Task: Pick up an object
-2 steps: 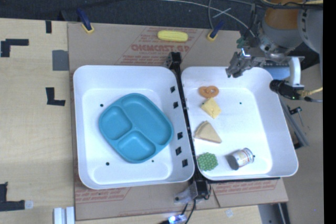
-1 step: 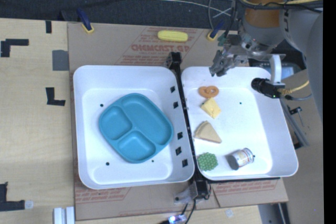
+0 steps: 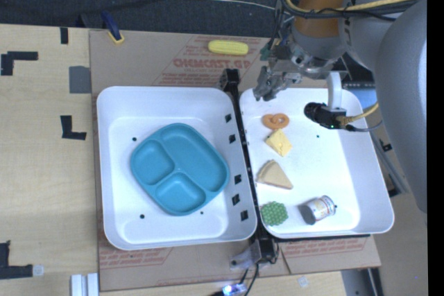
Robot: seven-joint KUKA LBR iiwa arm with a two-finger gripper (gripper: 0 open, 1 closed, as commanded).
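The metallic gripper point(image 3: 267, 89) is seen over the far edge of the right bin point(image 3: 361, 170); whether it is clenched cannot be told, and nothing is seen grasped. Just below it a ridged orange ring point(image 3: 276, 121) lies, then a yellow block point(image 3: 279, 143), a pale wedge point(image 3: 275, 175), a knobbly green ball point(image 3: 273, 213) and a shiny can point(image 3: 318, 209). A smooth blue divided tray point(image 3: 179, 168) rests in the left bin point(image 3: 118, 114).

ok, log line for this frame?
gripper: above right bin far edge, holding nothing | right bin: pretzel, cheese, can untouched | left bin: blue tray
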